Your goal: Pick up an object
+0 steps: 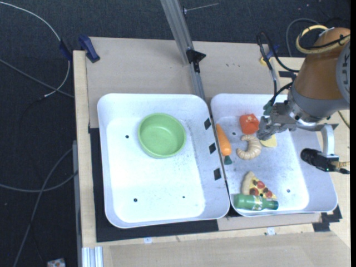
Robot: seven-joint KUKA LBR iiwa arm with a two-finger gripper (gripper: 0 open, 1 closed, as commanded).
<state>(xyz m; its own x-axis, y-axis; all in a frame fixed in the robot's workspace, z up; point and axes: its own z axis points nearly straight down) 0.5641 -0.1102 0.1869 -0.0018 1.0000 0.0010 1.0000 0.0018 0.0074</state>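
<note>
Hanging low over the right bin point(311, 196), the gripper point(266, 130) is sitting in the upper middle of that bin, with the grey arm point(320, 77) reaching in from the right; whether it is spread or pressed together I cannot tell, since its tip is blurring into the clutter below.

Toys are crowding it closely. A red-orange block point(249, 122) is lying just to its left, a pale yellow piece point(270, 142) is peeking out just beneath it, and a beige croissant point(250, 148) is curling just below and left, its long axis slanting from lower left to upper right. An orange carrot point(223, 140) is lying along the bin's left wall, running top to bottom (green end toward the camera). Nearer the front, a pizza slice point(258, 186) is resting just above a green bottle point(254, 203), which is lying on its side, its length running left to right.

A green bowl point(162, 134) is sitting upright in the left bin point(117, 204). Both bins are resting on a pale wooden bench point(139, 65) over dark carpet point(33, 65), and a metal rail point(178, 21) is slanting down between them.
</note>
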